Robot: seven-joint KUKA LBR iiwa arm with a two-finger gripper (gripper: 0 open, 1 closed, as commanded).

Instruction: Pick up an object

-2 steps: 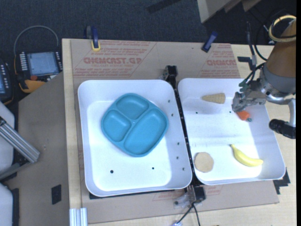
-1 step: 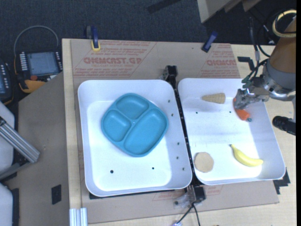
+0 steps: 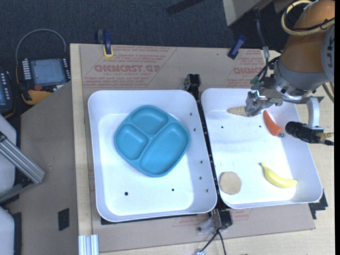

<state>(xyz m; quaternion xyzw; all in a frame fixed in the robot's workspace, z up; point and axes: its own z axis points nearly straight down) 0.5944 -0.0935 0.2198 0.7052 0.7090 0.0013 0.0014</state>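
Observation:
My gripper (image 3: pixel 254 106) hangs low over the far part of the right bin (image 3: pixel 249 195), reaching in from the right. A tan cone-shaped piece (image 3: pixel 236 110) lies just left of its tip, touching or nearly touching it; I cannot tell which. An orange-red carrot-like piece (image 3: pixel 272 124) lies just right of the gripper. Nearer the front of the same bin lie a yellow banana (image 3: pixel 279 178) and a round tan cookie (image 3: pixel 230 182).
The left bin (image 3: pixel 106 195) holds a blue divided plate (image 3: pixel 152 141) near its middle. A black clamp (image 3: pixel 192 81) sits at the far end of the seam between the two bins. Bare bin floor lies between the cone and the cookie.

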